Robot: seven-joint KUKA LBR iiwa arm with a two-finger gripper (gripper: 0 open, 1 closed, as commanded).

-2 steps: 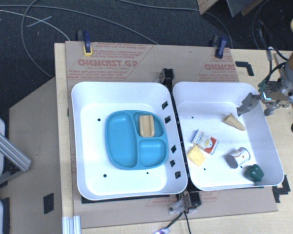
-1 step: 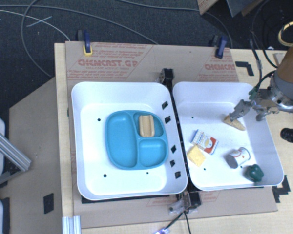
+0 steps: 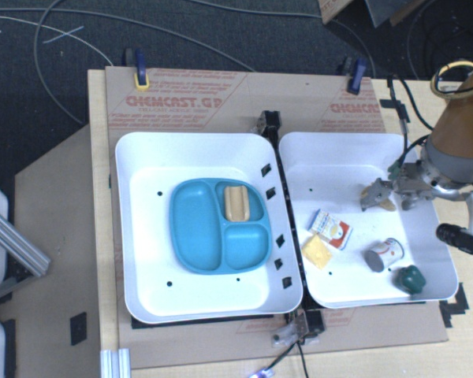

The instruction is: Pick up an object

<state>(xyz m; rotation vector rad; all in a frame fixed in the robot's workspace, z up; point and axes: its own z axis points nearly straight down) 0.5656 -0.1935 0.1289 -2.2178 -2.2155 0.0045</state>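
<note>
Fingers [image 3: 374,188] are appearing as two grey prongs pointing left and seemingly standing a little apart, with nothing visibly caught between them, so the gripper [image 3: 368,196] is reading as ready rather than loaded.

Underneath everything, the bench [image 3: 102,211] is carrying a printed cardboard sheet [image 3: 189,93], which two blue clamps [image 3: 142,75] are pinning at the far edge, probably so nothing is sliding under the bins. The left bin [image 3: 142,266] is holding a blue divided tray [image 3: 201,227], and a tan block [image 3: 236,203] is lying in the tray's upper right compartment; that side is looking like a drop-off area. The right bin [image 3: 339,160] is serving as the picking side, and the arm [image 3: 457,132] is reaching over its right rim, which is suiting its approach from that side.

Candidates for the object are all lying loose in the right bin, well apart from one another, leaving room for a grasp. A red, white and blue packet [image 3: 331,228] is sitting near the centre, a yellow block [image 3: 317,252] is just beside it toward the divider, a grey and white cup [image 3: 384,253] is lying on its side, and a green piece [image 3: 411,278] is resting in the near right corner. A small tan scrap [image 3: 389,204] is showing just below the gripper; whether it is touching is unclear.
</note>
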